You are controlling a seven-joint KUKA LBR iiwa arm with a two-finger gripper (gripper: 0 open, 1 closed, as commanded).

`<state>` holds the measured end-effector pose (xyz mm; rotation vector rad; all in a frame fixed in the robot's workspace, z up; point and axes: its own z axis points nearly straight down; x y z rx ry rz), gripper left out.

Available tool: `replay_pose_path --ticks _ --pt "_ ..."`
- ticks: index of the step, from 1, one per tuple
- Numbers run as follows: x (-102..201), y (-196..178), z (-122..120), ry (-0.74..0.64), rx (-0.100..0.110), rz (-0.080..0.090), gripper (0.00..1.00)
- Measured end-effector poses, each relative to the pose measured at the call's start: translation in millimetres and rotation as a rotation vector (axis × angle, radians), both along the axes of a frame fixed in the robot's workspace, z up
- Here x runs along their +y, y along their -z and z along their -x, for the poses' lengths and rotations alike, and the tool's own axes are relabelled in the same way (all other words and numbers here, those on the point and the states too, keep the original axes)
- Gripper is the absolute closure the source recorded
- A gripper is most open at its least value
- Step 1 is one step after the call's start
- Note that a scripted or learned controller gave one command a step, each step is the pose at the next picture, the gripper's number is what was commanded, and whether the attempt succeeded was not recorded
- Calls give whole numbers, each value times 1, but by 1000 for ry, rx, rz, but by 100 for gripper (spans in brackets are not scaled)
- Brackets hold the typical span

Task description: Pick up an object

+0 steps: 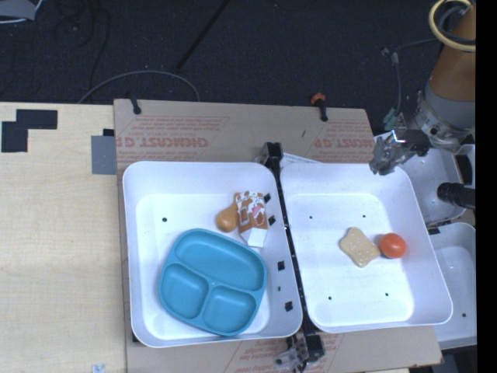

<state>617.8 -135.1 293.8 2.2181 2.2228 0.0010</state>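
Observation:
A tan cracker-shaped piece (359, 247) lies in the right bin (342, 301), with a small orange ball (393, 245) touching its right side. In the left bin (147, 208) a blue divided plate (212, 281) takes up the front, and behind it sit a small brown-orange item (227, 219) and a red-and-white patterned box (251, 210). My gripper (386, 160) hovers over the right bin's far right corner, well away from the cracker and the ball. Nothing is seen between its fingers.
A black divider (281, 231) runs between the two bins. Brown cardboard (233, 134) lies under and behind them. The grey arm with its orange band (450, 68) comes in at the upper right. Pale wood bench (54, 239) spreads to the left.

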Motion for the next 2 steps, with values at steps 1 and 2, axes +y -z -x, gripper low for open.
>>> replay_pose_path --ticks 1,2 --pt "57 4 4 -1 5 -2 100" --pt "99 12 11 -1 6 -2 100"
